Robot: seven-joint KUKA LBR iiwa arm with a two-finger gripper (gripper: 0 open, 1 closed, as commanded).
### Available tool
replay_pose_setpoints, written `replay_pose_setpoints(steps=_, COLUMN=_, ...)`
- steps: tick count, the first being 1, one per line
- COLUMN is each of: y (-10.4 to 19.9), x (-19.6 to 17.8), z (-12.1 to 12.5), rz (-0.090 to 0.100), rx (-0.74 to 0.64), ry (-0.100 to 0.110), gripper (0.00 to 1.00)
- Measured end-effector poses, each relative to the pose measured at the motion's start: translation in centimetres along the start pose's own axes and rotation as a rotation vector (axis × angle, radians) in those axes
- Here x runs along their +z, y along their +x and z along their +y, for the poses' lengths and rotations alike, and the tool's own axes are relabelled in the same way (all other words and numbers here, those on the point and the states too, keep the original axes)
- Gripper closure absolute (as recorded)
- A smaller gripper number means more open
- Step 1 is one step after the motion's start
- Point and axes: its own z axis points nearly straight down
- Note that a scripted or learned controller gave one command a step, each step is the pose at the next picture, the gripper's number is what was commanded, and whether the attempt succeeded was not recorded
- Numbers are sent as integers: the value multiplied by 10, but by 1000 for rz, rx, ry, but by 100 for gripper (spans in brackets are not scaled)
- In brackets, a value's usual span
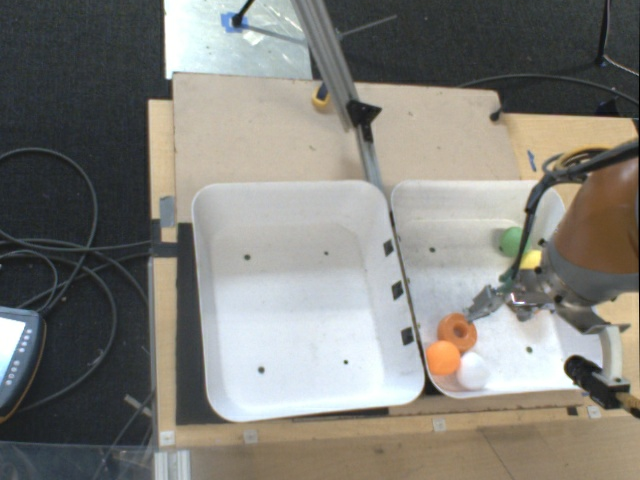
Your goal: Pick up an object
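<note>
Two white bins sit side by side on the bench. In the right bin (440, 218), an orange ring-shaped object (457, 330), an orange ball (443, 357) and a white ball (472, 371) cluster at the near left corner, a green ball (511, 239) farther back. The gripper (488, 303) hangs just beside the ring; its state cannot be told.
</note>
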Motion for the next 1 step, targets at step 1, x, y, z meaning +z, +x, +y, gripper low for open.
replay_pose_setpoints(steps=1, y=-6, x=44, z=-1, rz=0, rx=1, ry=-1, gripper=0)
